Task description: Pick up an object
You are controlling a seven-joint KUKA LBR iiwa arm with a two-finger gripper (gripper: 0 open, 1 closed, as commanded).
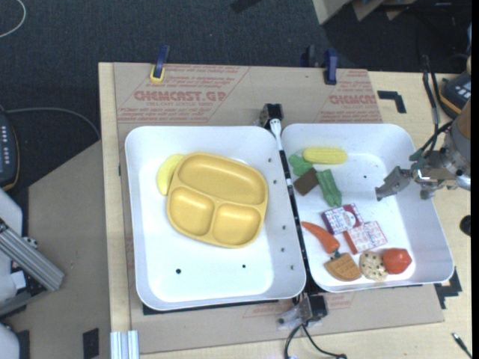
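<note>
Two white bins side by side on bench; landmark = yellow divided plate (pixel 217 200), which sits in the left bin (pixel 146 223). Yellow item, maybe a banana (pixel 167 172), pokes out from under plate's upper-left edge, touching it. Everything else lies right of the plate in the right bin (pixel 389 144): corn cob (pixel 324 155) up-right of plate, green piece (pixel 299 162) just left of the corn, brown block (pixel 304 182) below that, green cucumber-like stick (pixel 328 187) beside the block. Further down, right of plate's lower edge: orange carrot (pixel 322 235), two red-and-white packets (pixel 340 219) (pixel 367 235), toast-like wedge (pixel 343 267), round cookie (pixel 372 265), red tomato (pixel 397 259), these last three in a row along bin's near wall. Gripper (pixel 404 182) far right of plate, over right bin's right half, above bare white floor, apart from all items. Fingers blurred at this angle; spread state can't be judged, nothing visibly between them.
</note>
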